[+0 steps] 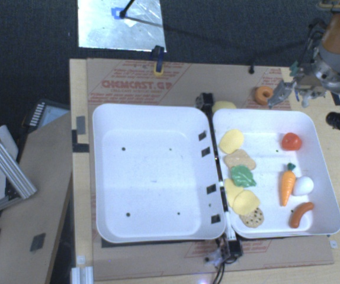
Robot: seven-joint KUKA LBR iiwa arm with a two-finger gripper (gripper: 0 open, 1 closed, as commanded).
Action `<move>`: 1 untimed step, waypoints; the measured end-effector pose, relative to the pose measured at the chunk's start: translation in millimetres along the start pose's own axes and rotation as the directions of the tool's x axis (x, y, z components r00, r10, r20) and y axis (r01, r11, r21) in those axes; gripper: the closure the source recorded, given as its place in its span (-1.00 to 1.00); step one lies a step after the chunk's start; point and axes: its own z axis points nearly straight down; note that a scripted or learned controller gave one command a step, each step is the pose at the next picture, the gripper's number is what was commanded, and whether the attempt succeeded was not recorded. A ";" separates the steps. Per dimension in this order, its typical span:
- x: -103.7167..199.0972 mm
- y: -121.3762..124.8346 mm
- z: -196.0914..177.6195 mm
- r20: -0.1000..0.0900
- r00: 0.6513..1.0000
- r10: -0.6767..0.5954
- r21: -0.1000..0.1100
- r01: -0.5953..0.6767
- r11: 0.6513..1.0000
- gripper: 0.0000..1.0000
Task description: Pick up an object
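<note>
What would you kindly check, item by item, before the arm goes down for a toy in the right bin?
1. Pincer unloaded: ok, nothing between its fingers.
2. Pincer above a target: not ok, it hangs beyond the back rim of the right shallow white bin, near the brown ring-shaped toy doughnut on the bench.
3. Isolated target: ok, the round red toy tomato lies apart.
4. Orange toy carrot free: not ok, the white toy egg sits against it.
5. Finger opening: cannot tell.
</note>
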 end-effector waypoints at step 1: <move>75.8 -2.0 172.0 0.001 1.000 -0.005 0.009 0.005 1.000 -1.00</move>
